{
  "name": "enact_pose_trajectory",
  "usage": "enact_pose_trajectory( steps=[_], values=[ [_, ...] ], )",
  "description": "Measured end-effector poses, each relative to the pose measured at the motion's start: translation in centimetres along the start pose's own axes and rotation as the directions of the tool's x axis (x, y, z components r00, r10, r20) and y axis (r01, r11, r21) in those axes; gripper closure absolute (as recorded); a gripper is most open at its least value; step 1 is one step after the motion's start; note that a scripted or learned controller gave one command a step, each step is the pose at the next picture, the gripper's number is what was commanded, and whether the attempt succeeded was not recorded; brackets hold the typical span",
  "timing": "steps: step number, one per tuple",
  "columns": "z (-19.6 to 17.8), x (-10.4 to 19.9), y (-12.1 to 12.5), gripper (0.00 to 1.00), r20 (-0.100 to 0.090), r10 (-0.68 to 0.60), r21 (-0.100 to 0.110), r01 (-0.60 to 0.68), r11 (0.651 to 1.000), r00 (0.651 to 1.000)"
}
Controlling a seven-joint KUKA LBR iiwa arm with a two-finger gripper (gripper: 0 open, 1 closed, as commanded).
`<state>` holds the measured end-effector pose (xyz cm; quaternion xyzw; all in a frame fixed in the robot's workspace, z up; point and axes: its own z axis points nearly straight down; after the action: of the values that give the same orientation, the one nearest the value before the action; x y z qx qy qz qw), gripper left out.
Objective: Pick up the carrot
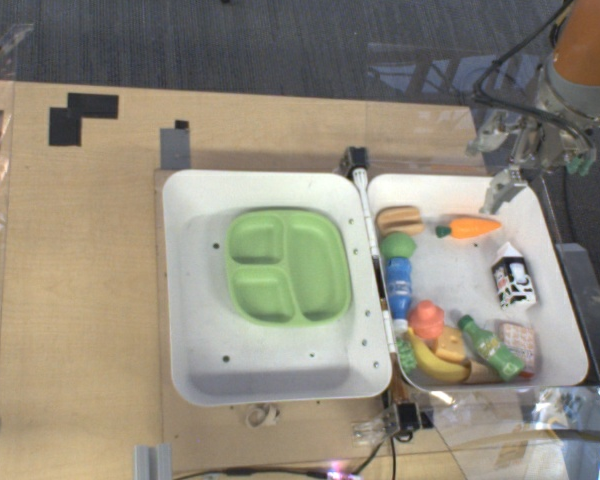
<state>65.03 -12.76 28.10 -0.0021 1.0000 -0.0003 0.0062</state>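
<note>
The carrot (470,228) is orange with a green stub at its left end. It lies flat near the back of the right bin (555,268), pointing right. My gripper (502,186) hangs just above and behind the carrot's right tip, at the bin's back rim. It looks open, with nothing between its fingers and a small gap to the carrot.
The right bin also holds a burger (399,218), a green ball (398,246), a blue bottle (398,290), a red fruit (427,318), a banana (435,361), a green bottle (490,346) and a black-and-white carton (512,280). The left bin (195,268) holds a green divided plate (285,266).
</note>
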Motion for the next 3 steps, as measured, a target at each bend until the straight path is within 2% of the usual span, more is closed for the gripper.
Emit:
enact_pose_trajectory(
  steps=[1, 2, 3],
  values=[
    [5.8, -2.0, -4.5, 0.00, -0.002, 0.193, 0.001, -0.193, 0.981, 0.981],
    [14.5, -1.7, -3.9, 0.00, 0.010, 0.225, 0.002, -0.225, 0.974, 0.974],
    [19.5, -1.0, -5.4, 0.00, -0.016, 0.110, 0.001, -0.110, 0.994, 0.994]
  ],
)
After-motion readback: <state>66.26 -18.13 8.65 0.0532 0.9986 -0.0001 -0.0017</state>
